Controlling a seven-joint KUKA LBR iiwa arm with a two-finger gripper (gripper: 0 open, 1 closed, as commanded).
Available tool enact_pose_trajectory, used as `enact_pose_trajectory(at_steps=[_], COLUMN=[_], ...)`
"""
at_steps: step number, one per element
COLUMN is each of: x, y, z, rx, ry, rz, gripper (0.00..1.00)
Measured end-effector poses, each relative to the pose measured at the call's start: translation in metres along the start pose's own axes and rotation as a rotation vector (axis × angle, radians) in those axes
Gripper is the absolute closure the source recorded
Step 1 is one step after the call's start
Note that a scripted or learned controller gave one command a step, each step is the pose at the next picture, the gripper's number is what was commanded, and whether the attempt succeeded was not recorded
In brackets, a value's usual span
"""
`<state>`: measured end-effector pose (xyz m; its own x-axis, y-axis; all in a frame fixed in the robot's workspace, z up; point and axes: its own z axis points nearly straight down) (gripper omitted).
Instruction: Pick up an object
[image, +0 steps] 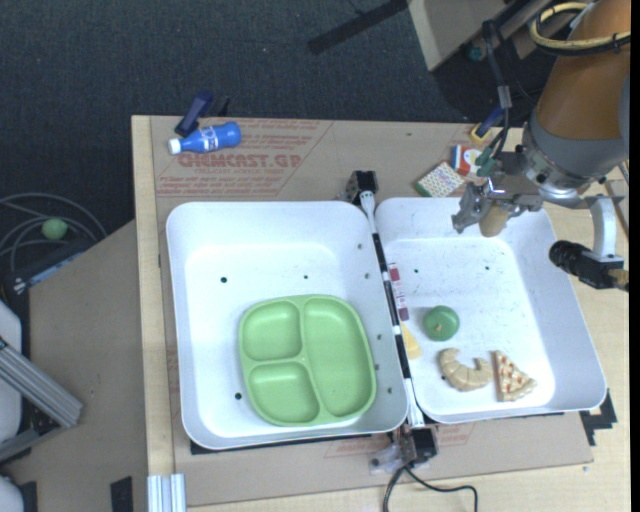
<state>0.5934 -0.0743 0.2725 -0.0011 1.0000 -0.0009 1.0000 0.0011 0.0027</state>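
In the right bin (560, 300) lie a small green apple (440, 322), a tan croissant (465, 371) and a pizza slice (512, 376), all near its front. My gripper (479, 213) hangs over the bin's back edge, well behind the apple. Its fingers (466, 214) stand apart with nothing between them. A yellow wedge (411, 342) sits against the bin's left wall.
The left bin (200, 250) holds a green three-compartment plate (305, 358). A blue and white bottle (205, 137) lies on the bench at the back left. Small colourful items (445, 175) rest behind the right bin. A black clamp (362, 186) sits between the bins.
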Motion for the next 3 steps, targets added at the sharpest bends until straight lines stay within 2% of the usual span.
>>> enact_pose_trajectory(at_steps=[1, 2, 3], x=[-0.024, -0.086, -0.115], y=[0.019, 0.020, -0.024], z=[-0.006, 0.024, 0.026], rx=[0.000, 0.005, 0.004], ry=[-0.001, 0.000, 0.000], rz=[0.002, 0.002, 0.002], gripper=[1.00, 1.00, 1.00])
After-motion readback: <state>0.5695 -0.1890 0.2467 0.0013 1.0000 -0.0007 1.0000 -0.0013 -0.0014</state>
